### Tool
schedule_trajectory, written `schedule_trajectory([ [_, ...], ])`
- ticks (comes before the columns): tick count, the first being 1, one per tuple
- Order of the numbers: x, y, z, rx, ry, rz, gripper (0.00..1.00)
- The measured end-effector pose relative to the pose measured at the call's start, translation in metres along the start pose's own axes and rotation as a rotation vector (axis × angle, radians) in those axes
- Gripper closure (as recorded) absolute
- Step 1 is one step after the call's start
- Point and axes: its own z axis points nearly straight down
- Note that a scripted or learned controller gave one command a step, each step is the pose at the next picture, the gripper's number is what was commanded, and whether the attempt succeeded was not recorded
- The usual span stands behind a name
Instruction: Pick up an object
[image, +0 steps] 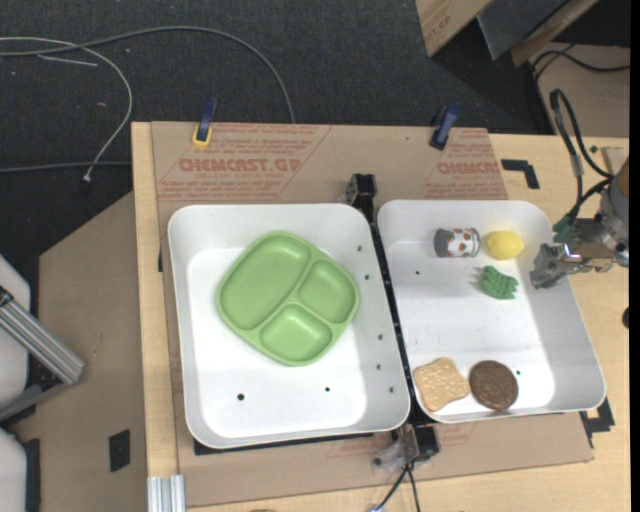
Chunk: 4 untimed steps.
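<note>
Objects for picking lie in the right bin (570, 340), five in all. A yellow lemon (505, 244) sits near the far rim, a small can (456, 242) with a red and white label just beside it on its left. A green leafy piece (499, 282) lies near the lemon, toward the near side. At the near rim, a tan cracker (440, 384) and a brown round cookie (494, 385) rest side by side, close or touching; hard to say which.

Left bin (200, 300) holds a green divided plate (289, 297), three compartments, nothing in them.

The gripper (552, 266) hangs at the right bin's right rim, level with the leafy piece and apart from it. The jaws look dark and small from here; I cannot tell whether they are open or shut. Nothing visible between them.

Progress, as I judge it: nothing lifted. All five pieces rest flat on the bin floor. What is left is the whole job: move over a piece, descend, close, raise. The leafy piece and the lemon are the nearest candidates.

Blue clamps (205, 120) pin the cardboard sheet on the surface (90, 300).
</note>
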Motion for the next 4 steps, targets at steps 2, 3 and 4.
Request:
schedule_trajectory([
  [2,0.090,0.014,0.014,0.010,0.005,-0.003,1.00],
  [3,0.141,0.025,0.026,0.011,0.005,-0.004,1.00],
  [4,0.196,0.037,0.015,0.004,0.005,-0.005,1.00],
])
